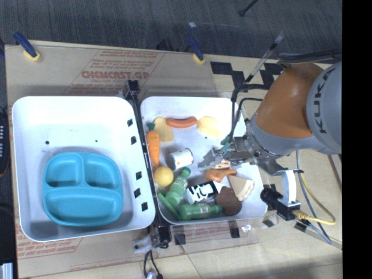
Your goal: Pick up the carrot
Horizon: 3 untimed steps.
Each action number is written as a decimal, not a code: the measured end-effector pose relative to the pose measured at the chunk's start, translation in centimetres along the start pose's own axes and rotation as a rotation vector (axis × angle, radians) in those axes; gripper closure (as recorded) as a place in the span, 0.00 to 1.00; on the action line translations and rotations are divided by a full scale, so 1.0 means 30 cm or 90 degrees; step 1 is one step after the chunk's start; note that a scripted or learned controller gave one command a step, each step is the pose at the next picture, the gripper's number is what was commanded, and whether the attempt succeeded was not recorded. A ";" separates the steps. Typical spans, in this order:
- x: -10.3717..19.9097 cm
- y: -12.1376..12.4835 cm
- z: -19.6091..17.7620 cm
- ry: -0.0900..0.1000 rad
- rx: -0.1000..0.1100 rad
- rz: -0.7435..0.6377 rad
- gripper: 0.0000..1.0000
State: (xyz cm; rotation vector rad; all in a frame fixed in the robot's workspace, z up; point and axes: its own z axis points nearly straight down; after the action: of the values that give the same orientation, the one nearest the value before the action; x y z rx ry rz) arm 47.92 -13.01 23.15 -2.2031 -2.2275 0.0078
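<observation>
Carrot (153, 147) lying against the left wall of the right bin (192, 102), long axis running roughly up and down the camera view, parallel to that wall. Well apart from the gripper (224, 154), which hangs over the middle-right of the same bin, so a reach leftward across the clutter looks needed. Gripper too blurred among the items to tell how wide it stands or whether anything sits in it.

Crowded in with the carrot: a hot dog (181, 121) and a pale yellow fruit (207, 124) near the top, a white cup (182, 157), a lemon (163, 176) just below the carrot, green vegetables (197, 211) along the bottom.

Left bin (35, 115) holding a blue divided tray (83, 189).
</observation>
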 end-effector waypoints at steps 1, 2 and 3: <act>-0.069 0.255 0.385 -0.004 -0.021 -0.055 0.00; 0.327 0.545 0.115 -0.001 -0.007 0.031 0.00; 0.091 0.390 0.385 -0.004 0.004 0.000 0.00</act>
State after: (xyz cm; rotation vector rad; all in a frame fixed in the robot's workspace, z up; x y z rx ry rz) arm 59.49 -10.14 11.49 -2.2038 -2.2268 0.0229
